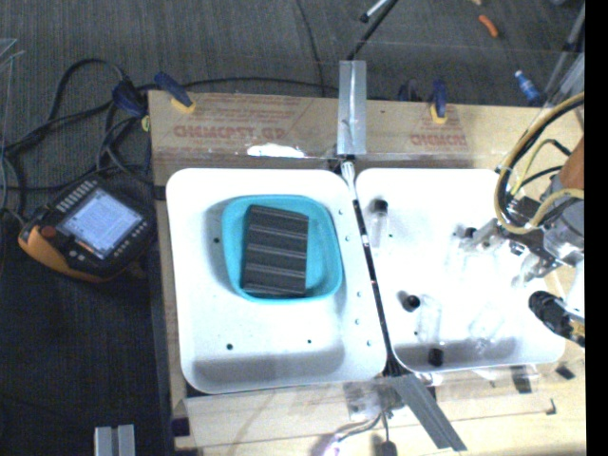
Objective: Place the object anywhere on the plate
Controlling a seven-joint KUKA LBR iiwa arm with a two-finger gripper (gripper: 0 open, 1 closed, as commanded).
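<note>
Fingers of the gripper (499, 255) appear spread, nothing between them, over the right bin (446, 183). The dark ribbed block (275, 250) lies flat on the teal plate (231, 245) in the left bin (190, 283).

Risk: any further pass over the plate could nudge the block off.

Pale fingers blur against the white bin, and the arm is cut off at the frame edge.

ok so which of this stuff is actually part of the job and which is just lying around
Part of the job:
- dark grey ribbed rectangular block, lying on the plate
- light blue squarish plate in the left white bin
- claw, over the right white bin

Just lying about:
- orange-edged handheld controller
- blue clamps
</note>
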